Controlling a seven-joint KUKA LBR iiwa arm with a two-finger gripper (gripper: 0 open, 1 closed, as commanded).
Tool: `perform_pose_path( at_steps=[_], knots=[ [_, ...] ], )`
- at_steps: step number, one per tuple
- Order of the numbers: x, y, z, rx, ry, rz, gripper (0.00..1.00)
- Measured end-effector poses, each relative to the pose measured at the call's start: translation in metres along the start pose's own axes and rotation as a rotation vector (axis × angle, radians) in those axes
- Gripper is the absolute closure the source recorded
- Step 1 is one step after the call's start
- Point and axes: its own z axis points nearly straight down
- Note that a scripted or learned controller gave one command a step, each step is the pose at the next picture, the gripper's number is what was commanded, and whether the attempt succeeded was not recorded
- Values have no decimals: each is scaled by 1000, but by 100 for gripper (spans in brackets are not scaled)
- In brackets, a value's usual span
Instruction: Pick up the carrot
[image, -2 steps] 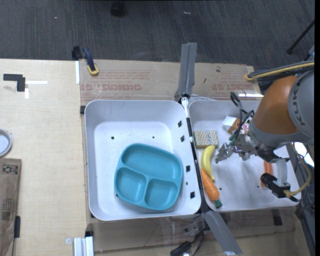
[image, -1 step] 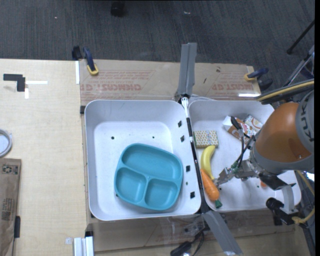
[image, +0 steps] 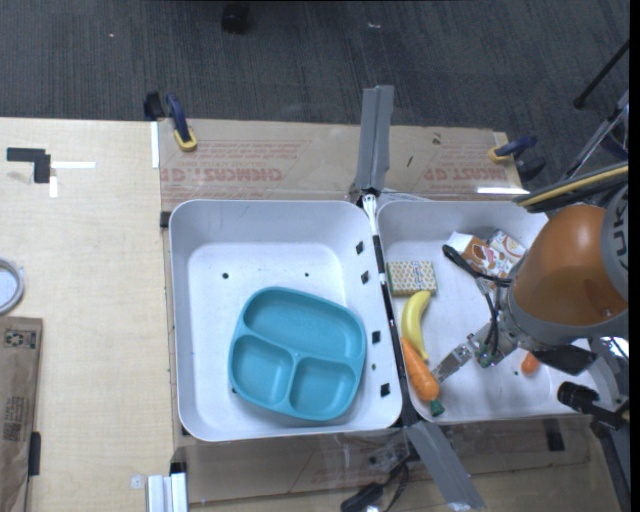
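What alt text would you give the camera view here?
An orange carrot lies by the right bin's left wall, below a banana, with the arm's gripper hovering just right of it. The left bin holds a blue divided plate.

Left bin (image: 190, 300), frame centre: blue three-compartment tray (image: 297, 353), sitting slightly tilted. Right bin (image: 440, 215): yellow banana (image: 414, 320) along the left wall, tan perforated block (image: 412, 276) touching its upper end. Colourful snack packet (image: 492, 253) at the upper right of that bin. Small orange item (image: 529, 365) low right, too small to identify. Cardboard sheet (image: 300, 160) behind both bins, clamp (image: 180, 122) at its left corner, another clamp (image: 512, 150) at its right. Tape roll (image: 8, 287) at the frame's left edge.
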Motion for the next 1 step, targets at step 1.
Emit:
perform_pose_path(
  at_steps=[1],
  knots=[
    [0, 7, -4, -14, -20, -369, 0]
  ],
)
